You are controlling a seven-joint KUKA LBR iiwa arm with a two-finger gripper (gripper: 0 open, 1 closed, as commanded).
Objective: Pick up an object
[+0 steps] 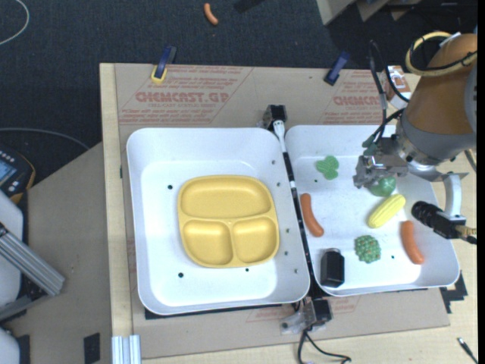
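My gripper (373,174) reaches down into the right bin (303,144) from the right. It sits over a green object (386,186) that is partly hidden beneath it. Just below lies a yellow corn cob (386,210). A green leafy piece (327,166) lies to the gripper's left. Further down are a green broccoli (367,248), an orange sausage (311,214) near the bin's left wall, an orange carrot (412,242) at the right and a black block (332,268) at the front.
The left bin (144,203) holds a yellow divided plate (227,220). A black clamp (276,117) sits at the far end of the seam between the bins. Blue clips (161,64) mark the board's back edge.
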